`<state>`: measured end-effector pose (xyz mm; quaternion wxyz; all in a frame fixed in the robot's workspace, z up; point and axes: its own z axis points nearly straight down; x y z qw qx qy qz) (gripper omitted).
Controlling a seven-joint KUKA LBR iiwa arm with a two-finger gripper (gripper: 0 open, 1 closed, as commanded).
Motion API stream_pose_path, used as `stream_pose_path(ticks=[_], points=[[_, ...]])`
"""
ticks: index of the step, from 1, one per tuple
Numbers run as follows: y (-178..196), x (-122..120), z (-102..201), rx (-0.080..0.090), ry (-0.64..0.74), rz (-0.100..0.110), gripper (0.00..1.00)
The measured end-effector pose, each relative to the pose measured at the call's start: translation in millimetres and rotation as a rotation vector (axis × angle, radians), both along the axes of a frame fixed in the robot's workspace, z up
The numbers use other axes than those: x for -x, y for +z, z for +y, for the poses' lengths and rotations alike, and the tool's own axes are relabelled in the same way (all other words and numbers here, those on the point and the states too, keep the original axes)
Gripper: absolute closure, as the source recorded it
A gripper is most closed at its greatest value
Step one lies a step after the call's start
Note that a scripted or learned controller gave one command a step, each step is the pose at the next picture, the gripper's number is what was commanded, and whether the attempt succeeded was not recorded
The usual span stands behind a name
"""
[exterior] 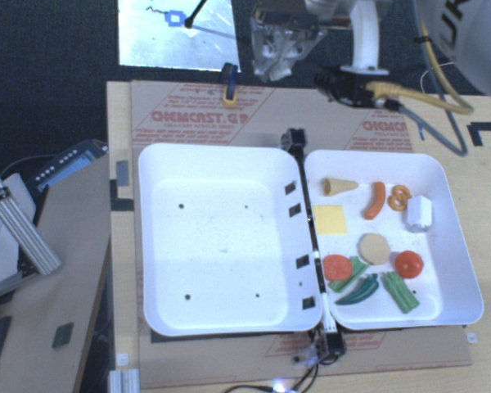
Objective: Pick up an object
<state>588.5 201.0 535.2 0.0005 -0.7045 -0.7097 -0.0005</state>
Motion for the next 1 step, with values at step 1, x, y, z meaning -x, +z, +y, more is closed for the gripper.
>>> stream_pose_path(ticks=[1], points=[[0.3,54.5,31.3,-0.001,0.002,0.0,1.0]])
